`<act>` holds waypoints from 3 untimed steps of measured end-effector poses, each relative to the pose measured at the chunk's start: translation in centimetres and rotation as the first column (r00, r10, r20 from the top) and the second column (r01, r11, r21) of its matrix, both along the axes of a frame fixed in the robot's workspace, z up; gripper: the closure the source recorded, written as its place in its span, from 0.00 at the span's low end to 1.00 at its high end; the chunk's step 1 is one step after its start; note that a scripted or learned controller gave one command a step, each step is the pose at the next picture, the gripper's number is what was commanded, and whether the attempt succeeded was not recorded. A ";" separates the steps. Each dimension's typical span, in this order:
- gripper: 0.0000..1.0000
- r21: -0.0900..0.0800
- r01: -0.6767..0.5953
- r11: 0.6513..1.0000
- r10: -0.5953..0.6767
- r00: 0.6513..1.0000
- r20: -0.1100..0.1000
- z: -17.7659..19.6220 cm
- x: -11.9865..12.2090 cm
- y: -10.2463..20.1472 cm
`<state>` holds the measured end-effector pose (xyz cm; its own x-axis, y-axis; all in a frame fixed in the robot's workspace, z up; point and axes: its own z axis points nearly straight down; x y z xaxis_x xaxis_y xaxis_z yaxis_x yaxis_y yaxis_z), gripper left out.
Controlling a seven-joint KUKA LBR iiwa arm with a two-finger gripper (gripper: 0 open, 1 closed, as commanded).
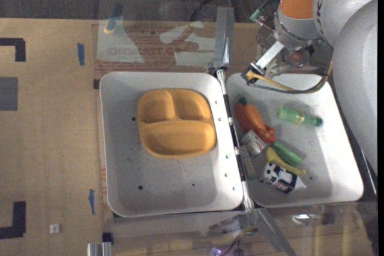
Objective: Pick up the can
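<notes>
One small silver metal can (252,143) lies just beside one orange plastic carrot (254,119); one yellow divided plate (176,122) sits apart. The gripper (287,56) hangs over the right white bin's (353,187) far rim; its opening cannot be told.

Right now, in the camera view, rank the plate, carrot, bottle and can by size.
1. plate: by far the largest.
2. carrot and bottle: similar length, the carrot thicker; too close to rank.
3. can: the smallest.
</notes>
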<state>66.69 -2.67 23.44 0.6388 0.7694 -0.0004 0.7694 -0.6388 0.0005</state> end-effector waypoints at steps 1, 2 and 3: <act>1.00 0.001 0.103 0.995 -0.103 0.995 -0.005 -1.8 -3.7 1.8; 1.00 0.001 0.190 0.982 -0.190 0.982 -0.004 -5.0 -15.7 2.0; 1.00 0.001 0.087 0.996 -0.087 0.996 -0.002 3.4 -11.8 7.8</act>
<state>54.84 5.17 26.83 0.7033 0.7109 -0.0012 0.7108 -0.7033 -0.0019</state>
